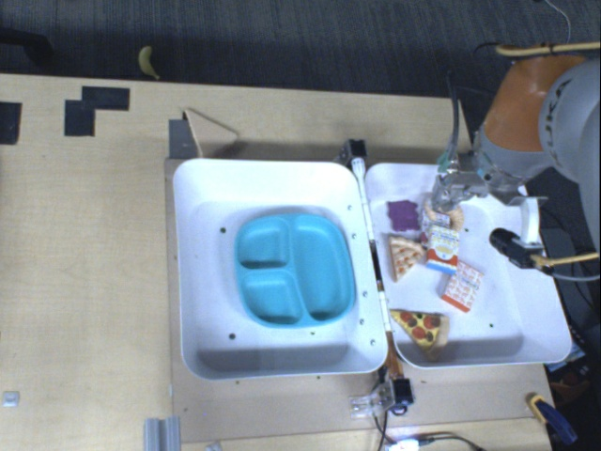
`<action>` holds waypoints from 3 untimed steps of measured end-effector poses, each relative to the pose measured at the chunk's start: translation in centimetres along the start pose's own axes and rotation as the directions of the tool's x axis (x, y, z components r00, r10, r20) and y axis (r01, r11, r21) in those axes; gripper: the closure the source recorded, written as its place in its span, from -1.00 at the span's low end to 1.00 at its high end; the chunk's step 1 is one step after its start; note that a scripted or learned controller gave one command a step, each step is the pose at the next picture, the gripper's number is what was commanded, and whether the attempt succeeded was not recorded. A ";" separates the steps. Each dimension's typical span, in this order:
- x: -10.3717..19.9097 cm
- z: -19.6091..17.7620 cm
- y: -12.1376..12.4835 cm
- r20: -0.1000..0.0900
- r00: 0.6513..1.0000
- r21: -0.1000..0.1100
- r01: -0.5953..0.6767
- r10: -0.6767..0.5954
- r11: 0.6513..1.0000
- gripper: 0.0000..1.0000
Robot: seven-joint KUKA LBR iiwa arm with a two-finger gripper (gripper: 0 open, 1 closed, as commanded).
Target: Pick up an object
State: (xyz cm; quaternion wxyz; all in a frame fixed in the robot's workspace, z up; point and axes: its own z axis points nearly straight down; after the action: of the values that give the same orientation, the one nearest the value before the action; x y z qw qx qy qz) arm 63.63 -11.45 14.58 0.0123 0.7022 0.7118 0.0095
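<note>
My gripper (449,198) hangs low over the back of the right bin (526,341), right above a small pale carton (444,241) with a blue base. A purple piece (403,214) lies just left of it. A pizza slice (404,255) sits below the purple piece, near the bin's left wall. A red and white box (461,287) rests toward the middle. Another pizza slice (421,327) lies at the front left of that bin. Whether anything sits between the fingers is hidden from this angle.
The left bin (202,346) holds a blue divided tray (294,267). The grey arm with its orange band (522,109) comes in from the right, over the right bin's back corner. Black tape marks (94,109) lie on the bench at upper left.
</note>
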 end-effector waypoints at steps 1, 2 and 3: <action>0.0 0.0 0.0 0.000 1.000 0.000 0.000 0.000 1.000 -1.00; 0.1 -1.1 0.2 -0.001 1.000 -0.004 0.002 -0.002 1.000 1.00; 0.1 -1.1 0.2 -0.001 1.000 -0.004 0.002 -0.002 1.000 -1.00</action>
State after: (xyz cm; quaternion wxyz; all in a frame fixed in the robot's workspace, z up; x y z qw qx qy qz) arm 63.75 -11.34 15.70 0.0133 0.7014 0.7125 0.0112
